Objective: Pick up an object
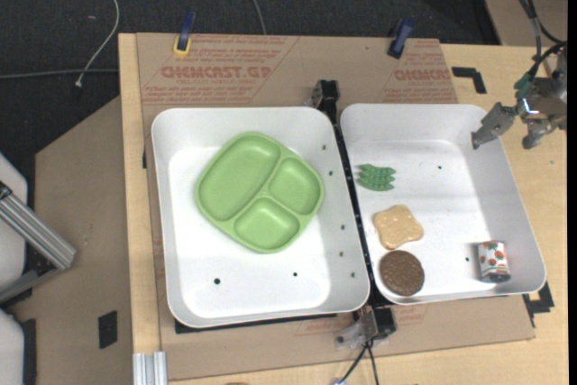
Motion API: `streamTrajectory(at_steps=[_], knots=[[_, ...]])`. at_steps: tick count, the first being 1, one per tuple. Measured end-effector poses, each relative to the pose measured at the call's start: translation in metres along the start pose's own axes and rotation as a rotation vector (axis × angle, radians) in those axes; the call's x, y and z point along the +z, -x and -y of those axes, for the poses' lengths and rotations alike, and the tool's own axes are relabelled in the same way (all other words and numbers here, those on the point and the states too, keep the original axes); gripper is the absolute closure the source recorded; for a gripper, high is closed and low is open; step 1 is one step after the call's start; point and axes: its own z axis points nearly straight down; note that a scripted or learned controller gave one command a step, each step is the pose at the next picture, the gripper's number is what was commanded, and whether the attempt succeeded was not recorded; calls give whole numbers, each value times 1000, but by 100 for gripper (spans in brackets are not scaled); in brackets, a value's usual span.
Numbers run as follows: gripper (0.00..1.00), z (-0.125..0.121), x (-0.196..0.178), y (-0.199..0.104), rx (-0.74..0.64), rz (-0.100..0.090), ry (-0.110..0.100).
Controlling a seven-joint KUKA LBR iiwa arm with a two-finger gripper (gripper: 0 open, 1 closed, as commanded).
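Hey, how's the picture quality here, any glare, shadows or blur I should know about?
Camera view: lighting is even and soft; the white bins look bright but keep their edges; the green divided plate and food items cast faint shadows; the tool at the right edge looks slightly smeared; the small can is too coarse to read.

The counter [469, 68], covered in cardboard, bears two white bins side by side: left bin [180, 284], right bin [433, 126].
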Motion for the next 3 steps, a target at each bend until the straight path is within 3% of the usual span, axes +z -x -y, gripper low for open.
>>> streamTrajectory(at_steps=[1,3], knots=[[0,-2,-6,-1,-3,3,11],[0,-21,94,0,-5,1,7]])
